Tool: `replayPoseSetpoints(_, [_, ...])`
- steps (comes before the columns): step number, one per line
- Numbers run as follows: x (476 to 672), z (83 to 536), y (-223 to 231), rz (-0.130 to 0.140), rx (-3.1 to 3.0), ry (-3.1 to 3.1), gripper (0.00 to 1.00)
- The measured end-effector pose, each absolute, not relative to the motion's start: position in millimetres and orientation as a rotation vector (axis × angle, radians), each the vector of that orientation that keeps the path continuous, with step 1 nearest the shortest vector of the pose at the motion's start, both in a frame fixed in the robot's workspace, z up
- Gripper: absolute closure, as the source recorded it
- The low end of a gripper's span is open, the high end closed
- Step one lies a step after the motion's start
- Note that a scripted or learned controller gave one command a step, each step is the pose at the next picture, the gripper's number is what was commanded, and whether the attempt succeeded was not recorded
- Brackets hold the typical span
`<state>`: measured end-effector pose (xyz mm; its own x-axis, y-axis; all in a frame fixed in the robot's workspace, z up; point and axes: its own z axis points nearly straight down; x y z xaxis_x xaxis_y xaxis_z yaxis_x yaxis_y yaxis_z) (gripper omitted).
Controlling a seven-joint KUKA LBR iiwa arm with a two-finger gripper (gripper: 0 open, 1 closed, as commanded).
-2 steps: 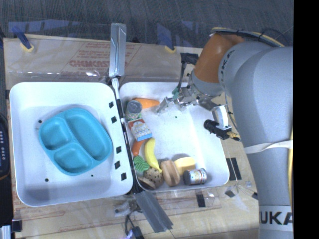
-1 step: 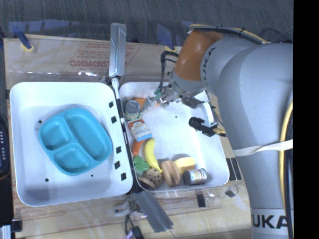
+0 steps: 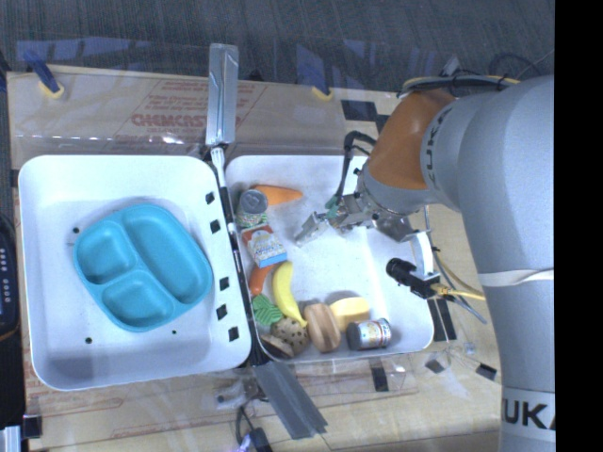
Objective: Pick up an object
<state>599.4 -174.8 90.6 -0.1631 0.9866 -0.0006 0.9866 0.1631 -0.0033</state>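
My gripper (image 3: 316, 220) hangs over the middle of the right bin (image 3: 377, 269), with the orange-banded wrist behind it to the right. Its fingers (image 3: 305, 231) point left and stand open with nothing between them. Just left of the fingertips lie a small jar (image 3: 252, 204), an orange carrot (image 3: 280, 194) and a labelled packet (image 3: 265, 248). Along the bin's front sit a banana (image 3: 283, 291), a green toy (image 3: 263, 310), a brown round bun (image 3: 322, 326), a yellow block (image 3: 350, 308) and a small can (image 3: 369, 333).
The left bin (image 3: 42, 196) holds a blue divided plate (image 3: 141, 266). A metal divider bar (image 3: 222, 97) stands between the bins at the back. A black fitting (image 3: 407, 276) sticks in at the right bin's right wall. The arm covers the bench's right side.
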Motion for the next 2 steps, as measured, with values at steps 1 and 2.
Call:
replayPoseSetpoints(1, [501.9,91.7,-97.7,0.004,-2.094,-2.348,0.0])
replayPoseSetpoints(2, [566.7,90.3,-143.1,0.001,-1.912,-2.491,0.0])
